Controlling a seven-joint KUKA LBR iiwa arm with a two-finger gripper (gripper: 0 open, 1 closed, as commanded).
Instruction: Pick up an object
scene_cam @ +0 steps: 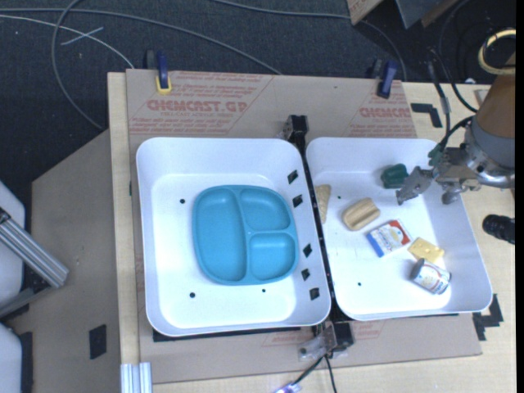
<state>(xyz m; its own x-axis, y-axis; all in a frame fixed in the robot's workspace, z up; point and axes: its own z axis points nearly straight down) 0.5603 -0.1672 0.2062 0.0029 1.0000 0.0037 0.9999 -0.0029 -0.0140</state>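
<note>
The right bin (458,301) holds several small objects. A dark green piece (394,173) lies near its back, a tan bread-like roll (360,214) sits in the middle, and a smaller tan piece (322,200) leans by the left wall. Nearer the front are a white, blue and red packet (387,237), a yellow block (426,250) and a small can (431,277) on its side. My gripper (430,190) hangs over the bin's back right part, just right of the green piece. It is open, with nothing between its fingers (408,188).
The left bin (155,219) holds a blue divided plate (245,233). Black clips (295,126) join the bins along the middle wall. Blue clamps (163,73) hold the brown board at the back. Cables lie on the dark floor behind.
</note>
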